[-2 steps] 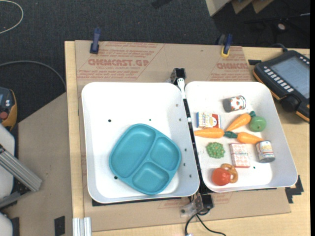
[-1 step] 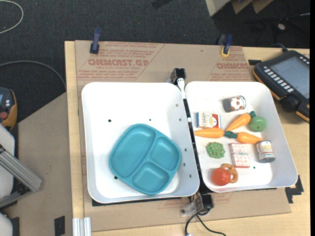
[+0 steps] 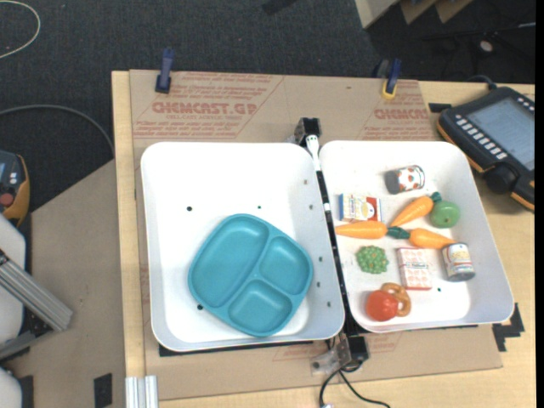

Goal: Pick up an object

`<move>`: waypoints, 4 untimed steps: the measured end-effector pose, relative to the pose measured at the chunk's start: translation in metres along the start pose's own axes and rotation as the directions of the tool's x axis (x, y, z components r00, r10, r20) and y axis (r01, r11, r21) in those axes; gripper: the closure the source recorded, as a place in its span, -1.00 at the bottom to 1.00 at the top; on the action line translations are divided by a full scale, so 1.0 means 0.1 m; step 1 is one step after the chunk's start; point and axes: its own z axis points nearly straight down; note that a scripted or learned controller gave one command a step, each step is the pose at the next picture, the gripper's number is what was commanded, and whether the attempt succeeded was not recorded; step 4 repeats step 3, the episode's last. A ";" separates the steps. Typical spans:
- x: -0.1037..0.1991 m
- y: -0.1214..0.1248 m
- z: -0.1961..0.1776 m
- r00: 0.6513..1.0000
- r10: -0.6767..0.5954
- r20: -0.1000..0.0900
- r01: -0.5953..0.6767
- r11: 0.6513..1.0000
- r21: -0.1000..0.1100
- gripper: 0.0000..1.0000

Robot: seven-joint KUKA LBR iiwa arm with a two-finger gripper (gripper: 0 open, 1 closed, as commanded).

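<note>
**Toy food lies in the right bin**

The jaws are out of the picture, so their state I cannot tell. An orange plastic carrot [image 3: 361, 229] lies with its long axis across the right white bin [image 3: 480, 300]. Around it: a box [image 3: 358, 206], a can [image 3: 405, 178], a tomato [image 3: 383, 304]. A teal divided plate [image 3: 251, 273] sits in the left white bin [image 3: 166, 172] on the bench [image 3: 212, 100].

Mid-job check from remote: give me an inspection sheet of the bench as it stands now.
Surface: cardboard sheet under two white bins.
Job's things: right bin holds carrots, tomato, green ball, broccoli, two cans, two small boxes.
Clutter: teal divided plate in left bin.
Grippers: nothing seen.
Cables: black lead at front edge; white cable on floor.
Surroundings: pendant at right; dark carpet.
</note>
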 end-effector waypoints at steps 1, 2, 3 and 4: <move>-0.01 0.01 -0.11 1.000 0.000 0.004 0.000 1.000 -0.005 1.00; -0.01 0.02 -0.22 1.000 0.000 0.009 0.000 1.000 -0.011 1.00; -0.02 0.03 -0.34 1.000 0.000 0.013 0.000 1.000 -0.017 1.00; -0.02 0.03 -0.34 1.000 0.000 0.013 0.000 1.000 -0.017 1.00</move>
